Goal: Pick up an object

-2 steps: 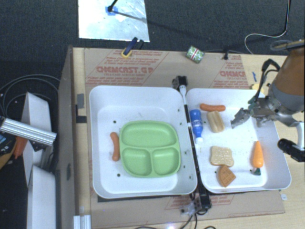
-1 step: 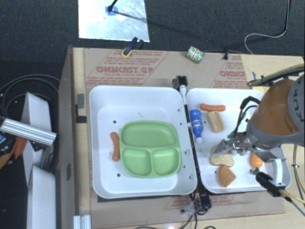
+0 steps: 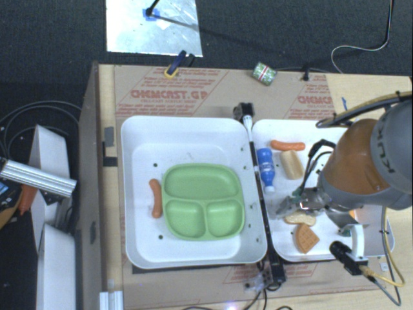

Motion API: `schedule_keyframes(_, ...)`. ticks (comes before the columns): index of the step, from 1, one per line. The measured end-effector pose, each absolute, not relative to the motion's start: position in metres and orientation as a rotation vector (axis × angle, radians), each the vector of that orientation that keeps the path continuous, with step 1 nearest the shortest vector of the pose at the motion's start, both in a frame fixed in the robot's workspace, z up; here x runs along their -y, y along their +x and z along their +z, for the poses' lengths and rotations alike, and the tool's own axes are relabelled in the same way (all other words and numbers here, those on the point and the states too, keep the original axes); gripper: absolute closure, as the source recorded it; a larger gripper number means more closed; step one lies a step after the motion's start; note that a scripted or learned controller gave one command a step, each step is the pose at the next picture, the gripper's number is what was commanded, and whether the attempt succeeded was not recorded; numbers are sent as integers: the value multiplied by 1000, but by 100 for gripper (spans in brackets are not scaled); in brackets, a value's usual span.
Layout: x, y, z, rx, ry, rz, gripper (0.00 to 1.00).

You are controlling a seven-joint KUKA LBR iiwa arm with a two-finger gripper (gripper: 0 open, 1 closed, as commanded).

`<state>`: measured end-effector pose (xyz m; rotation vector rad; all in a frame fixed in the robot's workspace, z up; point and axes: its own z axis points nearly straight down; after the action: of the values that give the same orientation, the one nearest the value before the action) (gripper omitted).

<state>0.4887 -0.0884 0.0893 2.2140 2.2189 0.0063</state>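
Bench (image 3: 193,92) bearing two white bins (image 3: 139,173)

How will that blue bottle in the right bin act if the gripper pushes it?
The blue bottle lies on its side against the bin's left wall, so it would probably roll or slide. It looks like small, smooth plastic, likely light and a bit slippery between the gripper's fingers.

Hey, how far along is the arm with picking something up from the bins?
Done: the arm has reached into the right bin, its gripper low over the food items. In hand: nothing visibly lifted; the gripper sits just above a tan bread-like piece, with the waffle-like piece below it. Left: the grasp and lift. The blue bottle, the sausage and the left bin's green divided plate and hot dog lie untouched.
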Motion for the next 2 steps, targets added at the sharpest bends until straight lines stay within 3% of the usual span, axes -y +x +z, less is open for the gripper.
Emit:
schedule_keyframes(1,85,513,87,-2218,2215,5,0)
schedule_keyframes(2,84,515,98,-2220,2212,11,100)
